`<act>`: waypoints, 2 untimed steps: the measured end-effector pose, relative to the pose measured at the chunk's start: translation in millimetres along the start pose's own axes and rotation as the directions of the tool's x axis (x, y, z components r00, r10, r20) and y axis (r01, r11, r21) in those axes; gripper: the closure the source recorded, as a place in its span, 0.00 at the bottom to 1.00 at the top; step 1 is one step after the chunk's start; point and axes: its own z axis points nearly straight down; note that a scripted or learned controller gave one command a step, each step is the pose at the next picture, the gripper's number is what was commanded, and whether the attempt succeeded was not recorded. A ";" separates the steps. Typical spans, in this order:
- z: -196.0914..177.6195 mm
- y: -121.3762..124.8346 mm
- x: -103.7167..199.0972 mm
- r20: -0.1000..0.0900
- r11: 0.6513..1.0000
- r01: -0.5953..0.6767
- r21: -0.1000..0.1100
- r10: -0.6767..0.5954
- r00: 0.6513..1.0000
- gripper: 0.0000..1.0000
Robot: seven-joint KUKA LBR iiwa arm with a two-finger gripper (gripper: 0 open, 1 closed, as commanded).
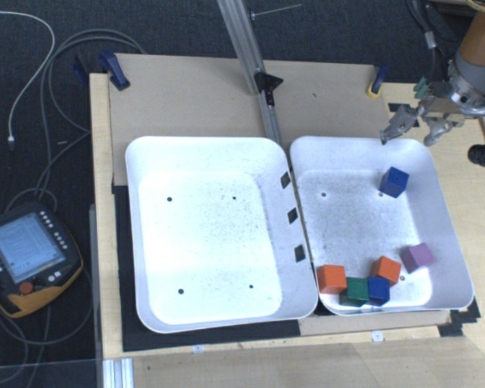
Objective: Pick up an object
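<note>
1. Six cubes sit in the right bin (444,217), all on the bin floor, none between the fingers. Your gripper (406,129) hangs over the far rim of that bin with its two fingers splayed wide and nothing in them.
2. Take the blue cube (394,181). It lies just below the gripper in the frame, nearest of all, and stands alone with bare floor on every side.
3. Skip the rest for now. The purple cube (419,255) is well off toward the near edge, close to the bin wall. The orange cube (387,269), the second blue cube (377,288), the green cube (356,289) and the larger orange cube (332,278) are bunched touching or nearly so at the near wall, so a finger would likely land on a neighbour.
4. The blue cube looks turned relative to the bin edges. Rotate the wrist so the fingers close on two opposite flat faces, not across corners.
5. Centre over it before descending, and keep the fingers wide all the way down.
6. Stop just short of the floor and close fully. Lift straight up.
7. Confirm the cube shows between the fingers before you call it a pick.
</note>
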 end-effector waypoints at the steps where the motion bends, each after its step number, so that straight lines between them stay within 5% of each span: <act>1: 110.7 0.0 -23.1 0.008 1.000 0.000 -0.021 0.000 1.000 0.00; 2: 133.5 -11.7 -18.9 0.001 1.000 -0.002 -0.001 0.002 1.000 0.00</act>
